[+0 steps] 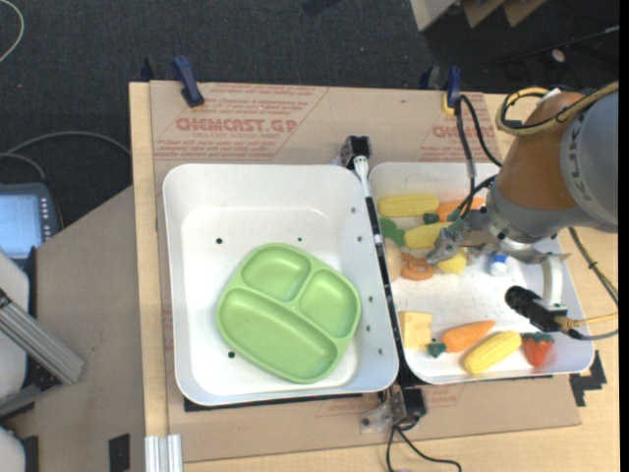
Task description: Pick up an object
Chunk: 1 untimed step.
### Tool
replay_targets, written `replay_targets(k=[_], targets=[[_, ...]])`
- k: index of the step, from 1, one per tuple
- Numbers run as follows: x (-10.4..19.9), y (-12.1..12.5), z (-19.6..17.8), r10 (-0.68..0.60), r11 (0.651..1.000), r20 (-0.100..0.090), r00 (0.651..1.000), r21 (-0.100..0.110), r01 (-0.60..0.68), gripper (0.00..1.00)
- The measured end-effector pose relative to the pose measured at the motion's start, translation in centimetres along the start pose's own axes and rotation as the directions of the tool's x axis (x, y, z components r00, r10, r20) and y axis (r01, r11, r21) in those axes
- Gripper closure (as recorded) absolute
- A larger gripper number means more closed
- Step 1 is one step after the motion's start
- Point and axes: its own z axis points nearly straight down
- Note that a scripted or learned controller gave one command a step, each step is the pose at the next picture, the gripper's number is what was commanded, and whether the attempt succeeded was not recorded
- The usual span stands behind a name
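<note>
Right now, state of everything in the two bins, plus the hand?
Green tray: flat in the left bin, compartments up.
Top corn: lying on its side in the right bin, far end.
Bottom corn: lying on its side, near edge.
Carrot: lying beside the bottom corn.
Cheese wedge: flat near the divider.
Hand: low over the toys in the right bin; grip unclear.

Bright, even overhead light, soft shadows, mild glare on the white bins (187,293), slightly soft focus.
</note>
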Motion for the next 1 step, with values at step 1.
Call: replay_targets(k=[1], targets=[[1.74, -1.02, -6.49, -0.003, 1.000, 0.000, 1.000, -0.001, 0.003, 1.00]])
